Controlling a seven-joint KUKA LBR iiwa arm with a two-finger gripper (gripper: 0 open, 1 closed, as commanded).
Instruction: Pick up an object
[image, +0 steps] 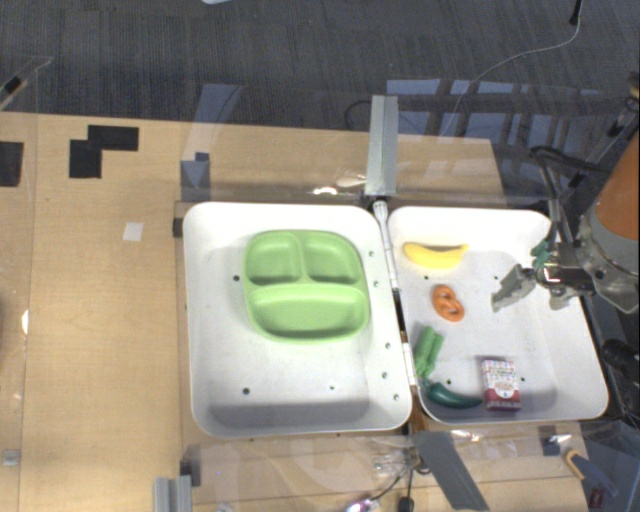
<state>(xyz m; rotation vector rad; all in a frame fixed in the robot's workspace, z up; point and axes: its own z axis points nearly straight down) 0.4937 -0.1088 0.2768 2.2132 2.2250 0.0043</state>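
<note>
The right bin (575, 345) holds a yellow banana (434, 255) at the back and an orange pretzel-shaped toy (448, 303) near the middle. Along its left side lies a light green pea pod (427, 350), and at the front a dark green vegetable (450, 396) rests beside a small red box (500, 384). My gripper (513, 288) hangs over the right half of this bin. It is to the right of the orange toy and apart from it, with nothing visibly held.
The left bin (215, 330) carries a green divided plate (303, 283). A raised rim (392, 300) separates the two bins. The grey arm with its orange band (615, 215) comes in from the right edge, over the right bin's far side.
</note>
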